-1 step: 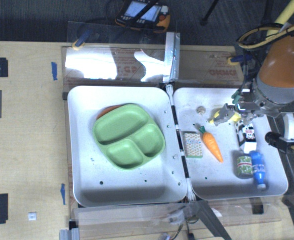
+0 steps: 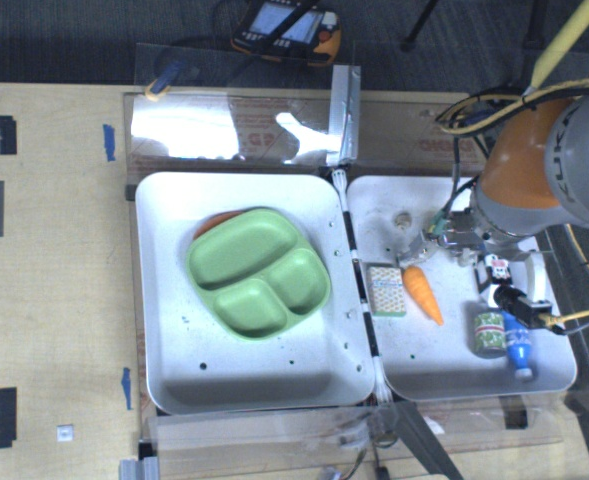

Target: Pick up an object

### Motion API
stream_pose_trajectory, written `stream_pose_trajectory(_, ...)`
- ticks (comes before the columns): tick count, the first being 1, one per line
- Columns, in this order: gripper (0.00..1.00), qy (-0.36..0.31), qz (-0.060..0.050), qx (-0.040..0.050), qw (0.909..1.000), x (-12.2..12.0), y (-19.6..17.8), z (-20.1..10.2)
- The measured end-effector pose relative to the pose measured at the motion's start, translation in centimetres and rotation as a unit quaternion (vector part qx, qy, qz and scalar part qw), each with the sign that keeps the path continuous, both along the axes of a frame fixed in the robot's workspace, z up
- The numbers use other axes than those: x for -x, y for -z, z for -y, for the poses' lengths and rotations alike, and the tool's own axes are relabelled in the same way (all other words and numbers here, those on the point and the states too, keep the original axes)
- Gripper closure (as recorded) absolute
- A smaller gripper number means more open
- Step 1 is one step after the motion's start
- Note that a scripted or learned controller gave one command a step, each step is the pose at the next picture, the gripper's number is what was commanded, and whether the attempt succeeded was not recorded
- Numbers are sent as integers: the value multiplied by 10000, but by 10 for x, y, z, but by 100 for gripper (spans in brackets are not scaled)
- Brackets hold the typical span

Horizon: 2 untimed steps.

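We look down at a slant on two shallow white plastic bins side by side. The left bin (image 2: 164, 368) carries a pale green divided plate (image 2: 259, 271) lying tilted over something orange-red that peeks out at its upper left edge, which is probably why the plate sits askew. The right bin (image 2: 414, 363) holds the loose pickable items: an orange plastic carrot (image 2: 422, 294) near its middle, a small green-and-white patterned packet (image 2: 386, 290) touching the carrot's left side, and lower right a green can (image 2: 490, 332) beside a blue bottle (image 2: 518, 350). The grey arm with its orange band (image 2: 519, 163) reaches in from the right, and its gripper (image 2: 436, 236) hangs low just above the carrot's leafy end. We cannot tell how wide it stands, and we see nothing held in it.
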<state>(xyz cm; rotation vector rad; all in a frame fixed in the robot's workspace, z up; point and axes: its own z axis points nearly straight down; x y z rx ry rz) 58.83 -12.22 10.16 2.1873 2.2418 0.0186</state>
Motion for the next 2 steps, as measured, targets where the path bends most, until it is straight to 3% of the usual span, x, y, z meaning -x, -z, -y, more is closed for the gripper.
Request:
stream_pose_trajectory(1, 0, -816, -13, -31, 9967, 3, 13, 39)
stream_pose_trajectory(2, 0, -896, -52, 10, 9960, 82, 15, 45)
